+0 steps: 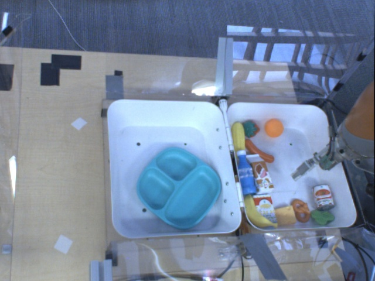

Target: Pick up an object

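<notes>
The right bin (304, 117) holds several small items. Along its left wall lie a long yellow piece (238, 137), a blue tube (246, 175) and a yellow banana (255, 213). An orange ball (273, 127) and a dark green lump (251, 127) sit near the far wall, with an orange carrot (260, 151) below them. A small red-labelled can (323, 196) lies at the near right, beside a brown pretzel (300, 209) and a green piece (322, 217). My gripper (306, 168) hangs low over bare bin floor at the right, above and left of the can, with nothing seen in it.
The left bin (129, 122) carries a blue divided plate (179, 186). Two small printed cartons (262, 177) (264, 203) lie next to the blue tube, and a yellow block (285, 215) sits by the pretzel. A metal frame (281, 54) stands behind the right bin.
</notes>
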